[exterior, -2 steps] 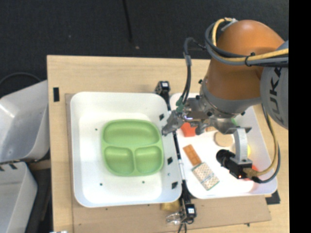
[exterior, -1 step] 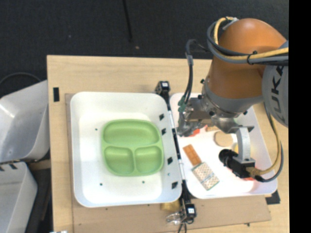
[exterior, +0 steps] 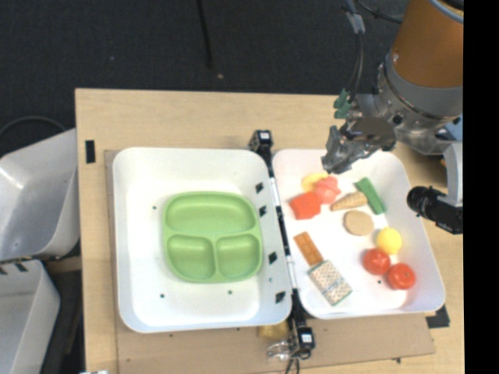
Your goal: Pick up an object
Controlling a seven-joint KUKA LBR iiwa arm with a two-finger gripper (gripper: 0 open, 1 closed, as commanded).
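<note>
While the gripper point(exterior: 340, 160) hangs over the right bin point(exterior: 421, 287), its grip unreadable, a small yellow piece point(exterior: 313, 180) lies just below.

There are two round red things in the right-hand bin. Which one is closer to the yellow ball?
The red ball just below the yellow ball, nearly touching it. The other red ball lies further toward the bin's lower right corner.

One fixed camera looks down slantwise on both white bins point(exterior: 125, 287).
</note>
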